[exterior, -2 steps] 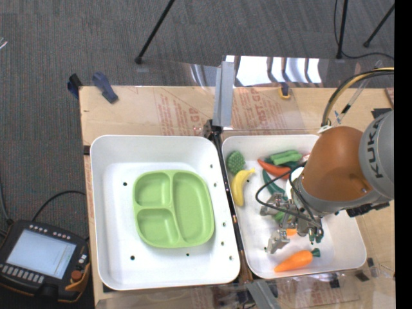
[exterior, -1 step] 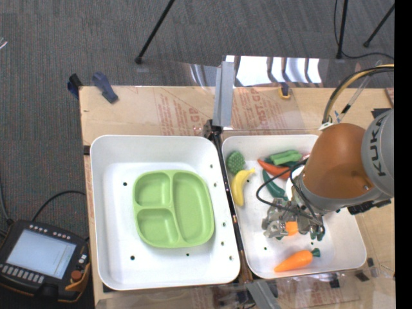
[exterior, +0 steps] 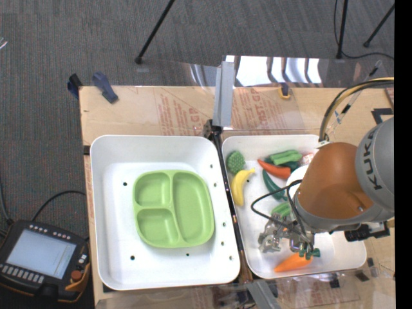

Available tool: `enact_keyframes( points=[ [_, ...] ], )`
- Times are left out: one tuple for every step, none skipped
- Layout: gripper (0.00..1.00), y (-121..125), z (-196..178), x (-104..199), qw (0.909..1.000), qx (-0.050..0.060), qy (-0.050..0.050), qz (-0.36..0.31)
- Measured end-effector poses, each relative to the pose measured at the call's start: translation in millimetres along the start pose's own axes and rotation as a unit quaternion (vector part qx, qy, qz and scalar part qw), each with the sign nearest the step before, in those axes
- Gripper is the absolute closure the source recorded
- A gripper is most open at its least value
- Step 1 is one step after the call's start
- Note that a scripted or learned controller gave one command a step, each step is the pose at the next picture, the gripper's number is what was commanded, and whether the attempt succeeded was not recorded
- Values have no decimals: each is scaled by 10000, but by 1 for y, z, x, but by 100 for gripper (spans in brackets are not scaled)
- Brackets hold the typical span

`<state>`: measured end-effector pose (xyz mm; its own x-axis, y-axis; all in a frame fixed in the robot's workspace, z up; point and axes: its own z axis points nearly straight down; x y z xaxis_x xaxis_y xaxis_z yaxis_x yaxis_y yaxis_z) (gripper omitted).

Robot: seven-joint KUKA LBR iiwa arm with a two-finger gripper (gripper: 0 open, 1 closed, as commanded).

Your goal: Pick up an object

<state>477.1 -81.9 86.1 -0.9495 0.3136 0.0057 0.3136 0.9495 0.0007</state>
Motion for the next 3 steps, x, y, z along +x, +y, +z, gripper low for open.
enact_keyframes(
  points=[
    [0, 0, 0, 0, 10000, 1, -2, -4],
    [0, 20, -2, -67, 9999, -3, -32, 127],
    [0, 0, 0, -2, 9952, 2, -5, 982]
  ],
)
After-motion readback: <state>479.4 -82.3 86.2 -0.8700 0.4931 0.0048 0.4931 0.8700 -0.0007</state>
